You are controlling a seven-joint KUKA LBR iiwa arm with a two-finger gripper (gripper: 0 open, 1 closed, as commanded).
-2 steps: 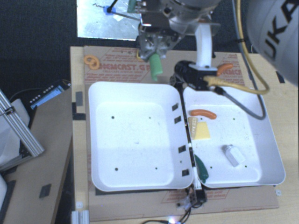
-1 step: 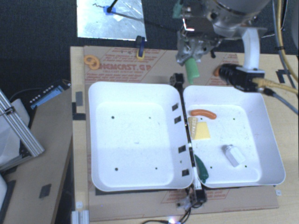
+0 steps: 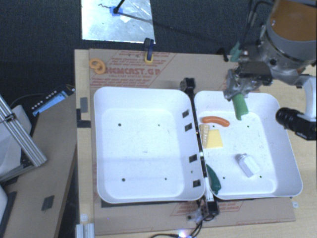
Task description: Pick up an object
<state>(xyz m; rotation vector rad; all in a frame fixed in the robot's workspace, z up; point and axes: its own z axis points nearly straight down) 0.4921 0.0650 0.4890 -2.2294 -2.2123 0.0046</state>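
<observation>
My gripper [image 3: 237, 95] hangs over the back of the right bin [image 3: 282, 152], its fingers closed around the top of a light green stick-shaped object [image 3: 240, 108] that hangs down beneath them. On the bin's floor lie an orange sausage-shaped piece [image 3: 215, 120], a yellow block [image 3: 214, 139] with a small striped piece [image 3: 204, 132] at its left, a small grey-white object [image 3: 247, 164], and a dark green object [image 3: 214, 178] against the left wall near the front.
The left bin [image 3: 106, 148] stands beside the right one, joined to it by a dark divider with clips [image 3: 194, 133]. Behind the bins the cardboard base bears an orange ring [image 3: 97, 65] and a yellow-blue clamp [image 3: 148, 51].
</observation>
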